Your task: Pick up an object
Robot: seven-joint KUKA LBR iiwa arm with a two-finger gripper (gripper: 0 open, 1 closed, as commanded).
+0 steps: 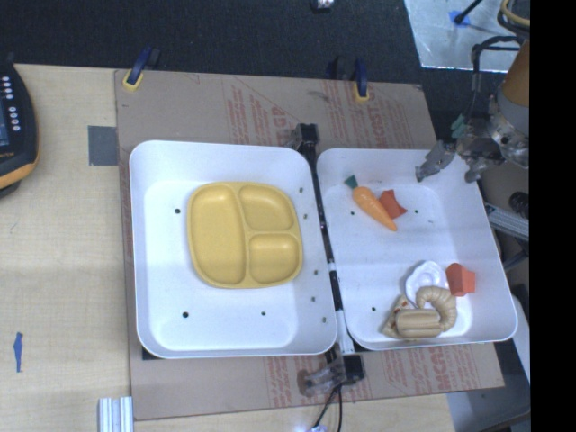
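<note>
My gripper (453, 164) hangs over the far right corner of the right bin (378, 291), its fingers spread open with nothing between them. In that bin an orange toy carrot (373, 207) lies next to a red wedge (391, 204), to the left of the gripper. Nearer the front sit a small red block (461, 279), a white round piece (425, 282) and a tan hot-dog-like toy (423, 314). A yellow divided plate (244, 233) rests in the left bin (162, 313).
The bins sit on a cardboard sheet (261, 106) held by blue clamps (139, 68). A black and orange pendant (13, 124) lies at the left edge of the wooden bench.
</note>
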